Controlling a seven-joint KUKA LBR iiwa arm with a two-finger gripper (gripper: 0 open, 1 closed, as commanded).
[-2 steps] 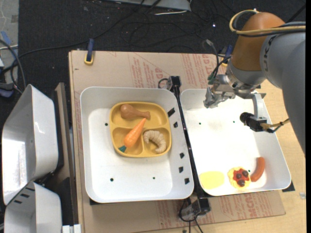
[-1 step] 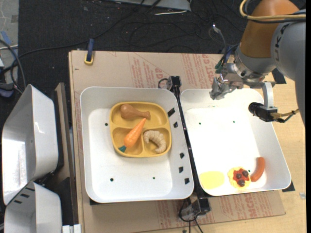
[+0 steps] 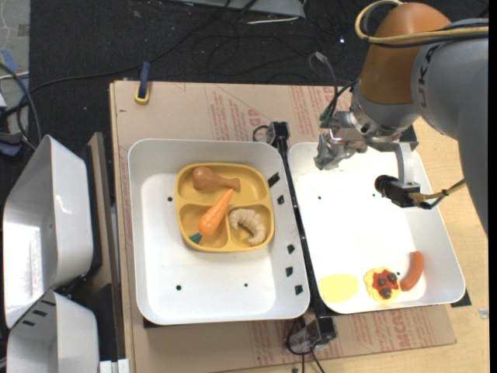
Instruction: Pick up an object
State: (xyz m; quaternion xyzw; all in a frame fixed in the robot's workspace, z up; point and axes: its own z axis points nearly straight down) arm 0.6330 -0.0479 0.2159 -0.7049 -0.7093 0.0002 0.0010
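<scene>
Gripper (image 3: pixel 332 152): hangs over the far left corner of the right bin (image 3: pixel 349 224), close to the bin wall. Whether it is open or closed cannot be told, and nothing is seen held in it.

Right bin, contents: all at the near end, well apart from the gripper.
- toy sausage (image 3: pixel 412 270), near right, lying at a slant
- small toy pizza (image 3: pixel 382 282), just left of the sausage
- flat yellow disc (image 3: pixel 338 287), left of the pizza

Left bin (image 3: pixel 155 286), contents: yellow divided plate (image 3: pixel 260 179) holding three items.
- toy drumstick (image 3: pixel 215 180), far compartment
- toy carrot (image 3: pixel 217 213), lying across the divider
- toy shrimp (image 3: pixel 250 225), near right compartment

Risks, as judged:
- A descent from the present spot would likely close on bare bin floor, since no object lies beneath.
- The corner wall may be struck.
- The yellow disc looks too thin to grip.
- The pizza and sausage sit close together, so a grasp at one may nudge the other.
</scene>
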